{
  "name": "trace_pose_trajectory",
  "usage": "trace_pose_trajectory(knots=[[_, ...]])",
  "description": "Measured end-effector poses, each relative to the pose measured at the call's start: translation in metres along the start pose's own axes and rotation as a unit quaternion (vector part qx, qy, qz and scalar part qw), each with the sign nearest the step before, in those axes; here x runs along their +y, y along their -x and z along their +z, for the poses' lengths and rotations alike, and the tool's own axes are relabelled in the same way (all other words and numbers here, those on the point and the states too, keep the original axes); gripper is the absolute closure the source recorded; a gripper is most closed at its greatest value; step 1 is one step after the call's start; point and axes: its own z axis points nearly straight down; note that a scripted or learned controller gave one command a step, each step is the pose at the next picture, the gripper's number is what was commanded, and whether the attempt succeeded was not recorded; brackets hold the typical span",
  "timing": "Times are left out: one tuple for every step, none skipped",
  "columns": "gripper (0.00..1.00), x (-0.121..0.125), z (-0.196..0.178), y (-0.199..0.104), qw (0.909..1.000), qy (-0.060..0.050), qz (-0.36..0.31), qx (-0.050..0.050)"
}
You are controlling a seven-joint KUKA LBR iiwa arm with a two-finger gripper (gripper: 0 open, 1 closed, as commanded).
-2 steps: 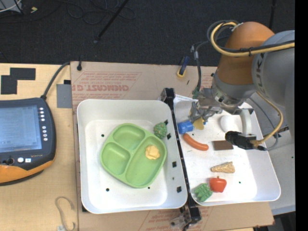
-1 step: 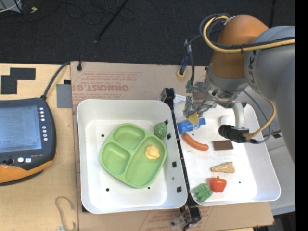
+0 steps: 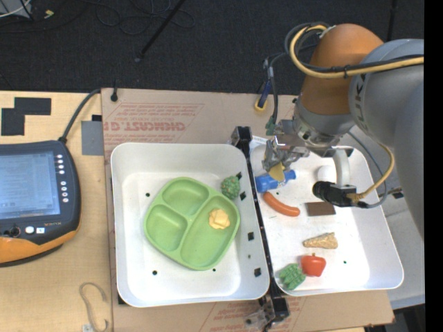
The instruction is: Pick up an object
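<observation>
My gripper (image 3: 278, 163) hangs low over the top left part of the right bin (image 3: 387, 254), just above a blue toy (image 3: 266, 182) with a yellow piece (image 3: 279, 174) on its upper side. The gripper's tip meets or nearly meets that yellow piece; whether anything is held is hidden by the wrist. Just below the blue toy lies an orange-red sausage (image 3: 282, 207). A brown block (image 3: 320, 209), a tan wedge (image 3: 320, 241), a red pepper (image 3: 314, 264) and a green leafy toy (image 3: 291, 276) lie lower in the same bin.
The left bin (image 3: 131, 268) holds a green divided plate (image 3: 176, 227) with a yellow food piece (image 3: 219, 218) and a green broccoli toy (image 3: 230, 185) at its rim. A black divider (image 3: 252, 220) runs between the bins. A tablet (image 3: 34, 192) lies far left.
</observation>
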Motion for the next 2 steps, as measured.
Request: trace_pose_trajectory(knots=[[1.00, -0.007, 0.005, 0.016, 1.0000, 0.000, 0.001, 0.000], [1.00, -0.002, 0.005, -0.004, 1.0000, 0.001, 0.000, 0.000]])
